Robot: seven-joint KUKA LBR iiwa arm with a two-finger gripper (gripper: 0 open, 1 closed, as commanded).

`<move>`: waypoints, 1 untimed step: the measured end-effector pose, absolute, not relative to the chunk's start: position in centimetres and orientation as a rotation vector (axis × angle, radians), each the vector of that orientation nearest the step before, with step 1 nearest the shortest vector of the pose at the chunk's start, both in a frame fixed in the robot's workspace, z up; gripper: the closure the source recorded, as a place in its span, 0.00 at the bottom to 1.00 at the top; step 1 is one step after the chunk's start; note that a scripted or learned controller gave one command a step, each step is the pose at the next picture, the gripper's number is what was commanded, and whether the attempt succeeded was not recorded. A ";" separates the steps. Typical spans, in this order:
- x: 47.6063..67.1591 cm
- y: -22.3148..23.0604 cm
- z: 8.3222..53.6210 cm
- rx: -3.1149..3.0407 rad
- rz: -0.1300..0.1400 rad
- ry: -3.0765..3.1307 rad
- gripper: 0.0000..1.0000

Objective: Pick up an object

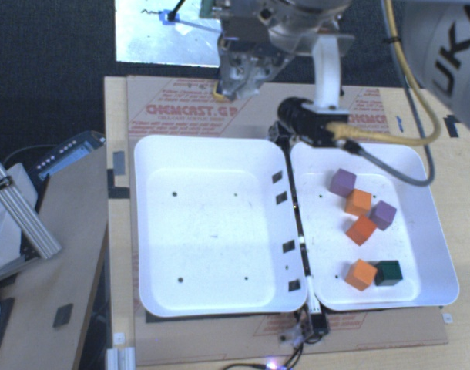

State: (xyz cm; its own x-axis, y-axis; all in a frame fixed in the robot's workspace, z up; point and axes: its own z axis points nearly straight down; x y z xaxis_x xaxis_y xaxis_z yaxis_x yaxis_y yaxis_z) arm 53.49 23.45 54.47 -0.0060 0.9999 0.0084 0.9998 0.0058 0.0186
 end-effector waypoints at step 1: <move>48.4 23.4 40.1 2.219 -0.022 2.232 1.00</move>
State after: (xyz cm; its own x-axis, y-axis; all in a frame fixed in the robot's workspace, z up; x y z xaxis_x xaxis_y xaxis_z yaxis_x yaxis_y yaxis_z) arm 48.38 23.41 40.05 -0.0057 1.0000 -0.0056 0.9999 0.0057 -0.0143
